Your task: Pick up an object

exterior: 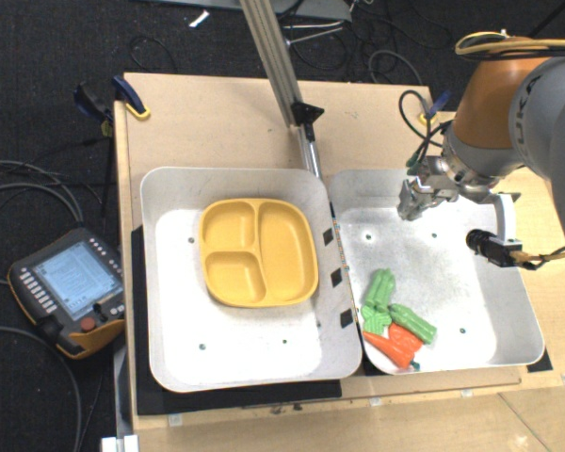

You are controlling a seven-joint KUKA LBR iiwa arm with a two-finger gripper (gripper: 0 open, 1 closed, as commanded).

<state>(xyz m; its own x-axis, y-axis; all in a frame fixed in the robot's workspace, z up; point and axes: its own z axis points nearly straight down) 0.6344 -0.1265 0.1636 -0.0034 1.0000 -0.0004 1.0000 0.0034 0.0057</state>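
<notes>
A pile of small toys lies in the front left corner of the right bin [452, 243]: a green ridged piece [380, 290], a second green piece [414, 322] and an orange piece [394, 347] beneath them. My gripper [411, 203] hangs over the back left part of that bin, well behind the toys and apart from them. Nothing shows between its fingers. A yellow three-compartment plate [259, 252] rests in the left bin [169, 215].
A slanted metal pole [281, 59] runs from the top down to the divider between the bins. A teach pendant [68, 292] lies off the bench to the left. Cables trail on the dark floor behind the bench.
</notes>
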